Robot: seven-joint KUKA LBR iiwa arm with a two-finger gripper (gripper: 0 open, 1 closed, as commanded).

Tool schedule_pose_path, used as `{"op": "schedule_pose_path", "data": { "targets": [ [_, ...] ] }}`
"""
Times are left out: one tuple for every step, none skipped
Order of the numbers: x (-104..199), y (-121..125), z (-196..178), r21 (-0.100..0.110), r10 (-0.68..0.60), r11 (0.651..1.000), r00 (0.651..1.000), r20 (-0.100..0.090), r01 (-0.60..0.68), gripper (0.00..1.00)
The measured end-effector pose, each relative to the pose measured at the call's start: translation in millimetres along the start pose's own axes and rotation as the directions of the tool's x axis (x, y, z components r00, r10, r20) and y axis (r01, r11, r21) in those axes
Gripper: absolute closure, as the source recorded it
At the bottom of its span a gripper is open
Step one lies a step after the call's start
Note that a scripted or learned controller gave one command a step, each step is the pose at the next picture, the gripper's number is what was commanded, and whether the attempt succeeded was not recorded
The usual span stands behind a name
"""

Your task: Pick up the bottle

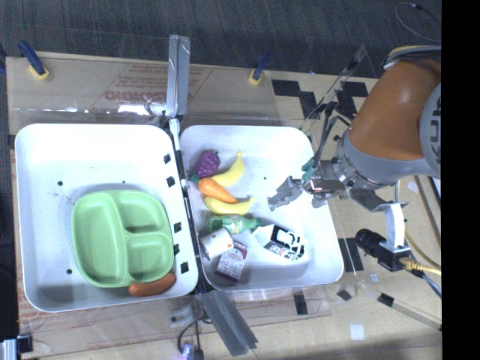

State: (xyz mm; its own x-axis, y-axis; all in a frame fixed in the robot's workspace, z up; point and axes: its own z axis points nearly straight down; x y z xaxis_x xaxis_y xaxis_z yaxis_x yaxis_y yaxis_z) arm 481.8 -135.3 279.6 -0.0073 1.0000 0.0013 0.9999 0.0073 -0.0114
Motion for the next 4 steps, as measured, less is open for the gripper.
{"op": "schedule_pose_path", "data": {
  "targets": [
    [0.2, 1.0, -6.2, 0.009, -0.006, 1.000, 1.000, -0.001, 0.006, 1.00],
    [-56.3, 54.6, -0.2, -0.001, 0.094, 0.996, 0.996, 0.001, -0.094, 1.00],
    [-70.4, 113.8, -63.9, -0.004, 0.172, 0.985, 0.985, -0.001, -0.172, 1.00],
    [-59.9, 165.7, -116.6, -0.004, 0.052, 0.999, 0.999, 0.001, -0.052, 1.00]
  ]
}}
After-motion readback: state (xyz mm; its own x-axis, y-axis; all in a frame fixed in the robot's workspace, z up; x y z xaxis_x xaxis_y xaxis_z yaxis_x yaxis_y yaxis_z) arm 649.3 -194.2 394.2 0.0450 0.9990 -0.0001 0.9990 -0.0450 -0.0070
